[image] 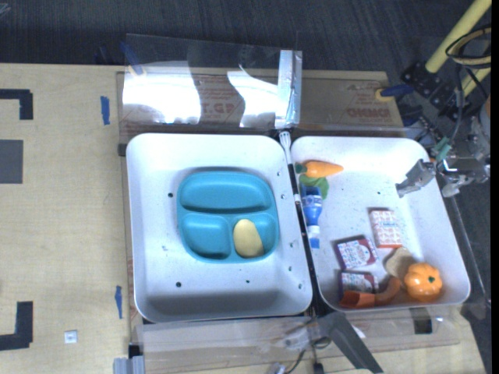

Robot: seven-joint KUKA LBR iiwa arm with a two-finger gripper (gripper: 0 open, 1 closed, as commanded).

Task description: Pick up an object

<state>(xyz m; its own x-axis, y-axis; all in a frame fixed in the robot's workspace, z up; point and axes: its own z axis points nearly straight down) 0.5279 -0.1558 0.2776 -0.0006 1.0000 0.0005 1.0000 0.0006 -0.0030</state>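
1. Objects crowded the right bin's (437, 209) near corner: an orange pumpkin (423, 280) and red cards (355, 252).
2. Farther back lay a toy carrot (321, 168).
3. At the far right rim, the gripper (413, 179) hovered; its finger state was unclear.

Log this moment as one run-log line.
task: pick up an object | gripper: over right white bin, upper right edge | nothing seen between fingers | yellow egg-shaped object: in blue divided tray, left white bin
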